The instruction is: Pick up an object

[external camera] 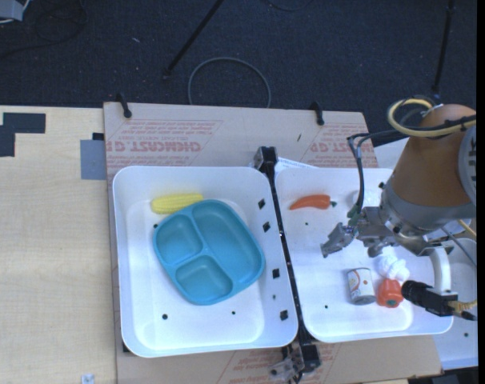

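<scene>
Your end effector [336, 241] hangs over the right bin [322, 318]; whether it's open, you cannot tell. Nearest is the small can [358, 286] just below; centre above it, then descend straight.

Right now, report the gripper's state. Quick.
Gripper: cannot be told whether open or closed; it hangs over the right bin, nothing seen in its grasp.

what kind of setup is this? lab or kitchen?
Likely a robot lab bench, not a kitchen: two white bins clamped on a cardboard sheet, toy food like the corn, and loose cables on dark carpet.
</scene>
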`<action>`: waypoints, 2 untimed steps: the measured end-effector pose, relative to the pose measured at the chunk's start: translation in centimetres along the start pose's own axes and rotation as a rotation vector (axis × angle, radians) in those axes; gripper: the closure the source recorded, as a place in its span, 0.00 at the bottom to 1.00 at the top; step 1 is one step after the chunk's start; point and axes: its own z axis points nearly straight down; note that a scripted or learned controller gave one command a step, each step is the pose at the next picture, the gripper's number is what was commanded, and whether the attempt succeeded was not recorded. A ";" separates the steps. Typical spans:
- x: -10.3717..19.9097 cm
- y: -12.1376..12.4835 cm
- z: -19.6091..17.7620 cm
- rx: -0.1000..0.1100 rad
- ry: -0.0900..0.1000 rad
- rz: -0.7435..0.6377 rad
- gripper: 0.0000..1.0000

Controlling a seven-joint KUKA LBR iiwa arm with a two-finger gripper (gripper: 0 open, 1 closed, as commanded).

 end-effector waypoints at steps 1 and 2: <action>0.0 0.3 -0.7 -0.013 -0.001 -0.002 0.00; 0.5 0.1 5.7 -0.007 0.000 -0.002 0.00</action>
